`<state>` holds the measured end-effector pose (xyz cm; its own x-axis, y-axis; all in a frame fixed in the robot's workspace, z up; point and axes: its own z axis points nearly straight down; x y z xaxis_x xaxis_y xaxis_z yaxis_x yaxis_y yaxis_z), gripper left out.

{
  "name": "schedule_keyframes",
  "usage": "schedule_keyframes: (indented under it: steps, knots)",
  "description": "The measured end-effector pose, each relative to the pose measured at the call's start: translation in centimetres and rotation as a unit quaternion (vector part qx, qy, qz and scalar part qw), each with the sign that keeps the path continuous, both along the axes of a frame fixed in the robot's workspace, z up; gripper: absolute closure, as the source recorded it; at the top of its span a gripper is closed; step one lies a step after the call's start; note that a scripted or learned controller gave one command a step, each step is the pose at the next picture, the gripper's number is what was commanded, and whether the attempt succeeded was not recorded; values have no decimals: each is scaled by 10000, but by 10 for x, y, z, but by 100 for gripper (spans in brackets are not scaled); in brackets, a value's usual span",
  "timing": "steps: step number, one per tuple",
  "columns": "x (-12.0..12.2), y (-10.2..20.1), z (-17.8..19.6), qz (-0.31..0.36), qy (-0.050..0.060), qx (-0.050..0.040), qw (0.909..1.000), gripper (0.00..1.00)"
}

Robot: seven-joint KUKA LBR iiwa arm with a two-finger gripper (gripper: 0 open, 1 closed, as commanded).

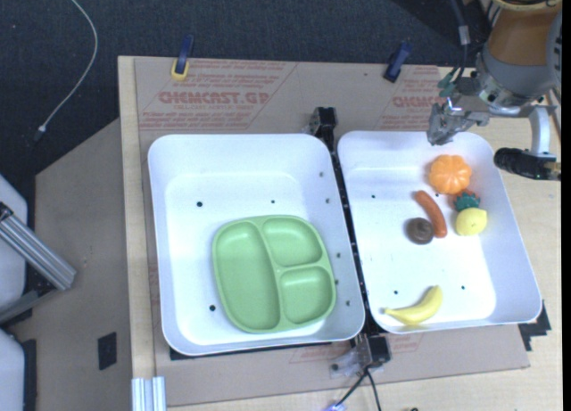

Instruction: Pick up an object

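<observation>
the job has hardly begun. the end effector hangs over the far edge of the right bin; whether it is wide or narrow is too hard to tell. nothing is in it. the pumpkin sits just beside it, and the banana lies near the bin's front edge.

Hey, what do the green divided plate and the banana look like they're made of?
The green plate looks like molded plastic, matte: one even pale color with soft rounded compartment ridges. The banana is probably a plastic toy, given its smooth, uniform yellow skin with a slight sheen, though the view is too coarse to be sure.
</observation>
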<state>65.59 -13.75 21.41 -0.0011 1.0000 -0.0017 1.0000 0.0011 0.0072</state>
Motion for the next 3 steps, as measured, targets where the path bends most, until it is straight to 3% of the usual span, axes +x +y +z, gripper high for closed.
schedule_keyframes:
  steps: [1, 3]
  knots:
    - [-29, 51, -5, 16, 54, 21, 10000, 100]
    - [-61, 151, 2, 18, 48, 20, 10000, 100]
